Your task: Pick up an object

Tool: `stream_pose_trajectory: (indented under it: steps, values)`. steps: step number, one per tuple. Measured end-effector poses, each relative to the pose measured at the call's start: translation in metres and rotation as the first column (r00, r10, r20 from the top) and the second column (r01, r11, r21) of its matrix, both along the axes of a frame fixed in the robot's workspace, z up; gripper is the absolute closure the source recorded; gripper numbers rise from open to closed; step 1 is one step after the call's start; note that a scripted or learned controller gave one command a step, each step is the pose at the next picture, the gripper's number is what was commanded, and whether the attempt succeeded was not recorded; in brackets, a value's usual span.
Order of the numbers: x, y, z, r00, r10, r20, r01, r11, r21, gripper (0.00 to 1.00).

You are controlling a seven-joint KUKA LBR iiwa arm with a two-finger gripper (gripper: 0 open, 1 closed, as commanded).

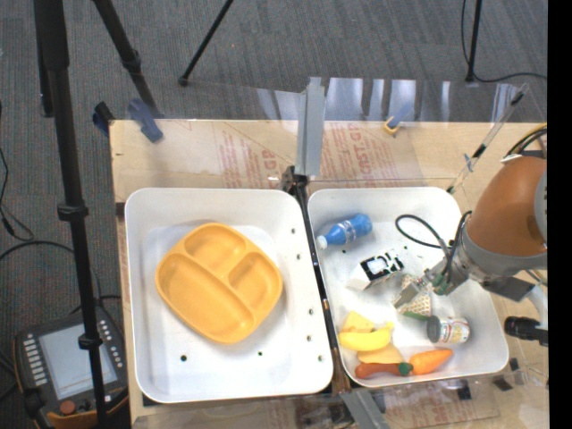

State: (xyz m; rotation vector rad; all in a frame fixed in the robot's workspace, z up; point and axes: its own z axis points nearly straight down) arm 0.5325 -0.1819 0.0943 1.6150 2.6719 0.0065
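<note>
The right bin (478, 239) holds a blue bottle (345, 231) at the back left and a small black and white box (382, 265) near the middle. At the front lie yellow banana-like pieces (366, 336), an orange carrot (416, 363) and a small can (449, 331) on its side. My gripper (418, 291) is low in this bin, right of the box and just above a small greenish patterned piece (416, 308). Whether it touches that piece is unclear.
A yellow divided plate (219, 281) lies in the left bin (143, 239). A black cable loop (420, 231) hangs over the back of the right bin. A grey post (311, 137) stands behind the divider between the bins. Tripod legs stand on the floor behind and to the left.
</note>
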Motion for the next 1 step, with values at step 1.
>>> stream_pose_trajectory:
  steps: [1]
  values:
    - [0.0255,-0.0040,0.0162,0.993,0.115,-0.020,-0.115,0.993,0.008,0.00]
